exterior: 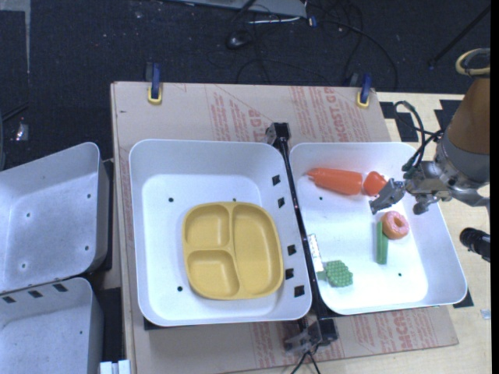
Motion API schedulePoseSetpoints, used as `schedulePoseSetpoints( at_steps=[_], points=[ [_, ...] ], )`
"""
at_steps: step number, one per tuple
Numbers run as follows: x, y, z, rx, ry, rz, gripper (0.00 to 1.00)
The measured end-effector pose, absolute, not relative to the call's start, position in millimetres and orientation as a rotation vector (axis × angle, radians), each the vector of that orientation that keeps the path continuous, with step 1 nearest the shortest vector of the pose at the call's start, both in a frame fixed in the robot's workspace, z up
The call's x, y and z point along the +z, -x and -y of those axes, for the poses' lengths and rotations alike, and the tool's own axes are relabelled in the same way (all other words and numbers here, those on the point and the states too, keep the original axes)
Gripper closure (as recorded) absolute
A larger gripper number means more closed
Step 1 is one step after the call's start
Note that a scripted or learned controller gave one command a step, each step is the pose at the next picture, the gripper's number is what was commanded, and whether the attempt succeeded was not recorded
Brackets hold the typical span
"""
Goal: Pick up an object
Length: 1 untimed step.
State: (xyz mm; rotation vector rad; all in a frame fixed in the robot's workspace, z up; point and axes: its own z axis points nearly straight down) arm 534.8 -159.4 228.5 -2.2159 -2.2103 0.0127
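Note:
The right bin [437, 287] holds an orange carrot [337, 180] with a red piece [375, 183] at its right end, a pink and orange ring [396, 225], a green stick [382, 244] and a bumpy green piece [338, 273]. My gripper [404, 199] hangs over the bin's upper right part, just right of the red piece and just above the ring. Its fingers stand apart with nothing between them, so it is open.
A yellow divided plate [232, 250] lies in the left bin [156, 209]. A black divider [290, 201] runs between the bins. Two more white trays [47, 209] sit off the bench at the left. Clamps and cables lie along the bench's far edge.

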Motion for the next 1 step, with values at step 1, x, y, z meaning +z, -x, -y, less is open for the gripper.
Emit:
schedulePoseSetpoints(
  at_steps=[1],
  points=[
    [236.1,-537.4,158.7,0.000,2.220,2.222,0.00]
  ],
)
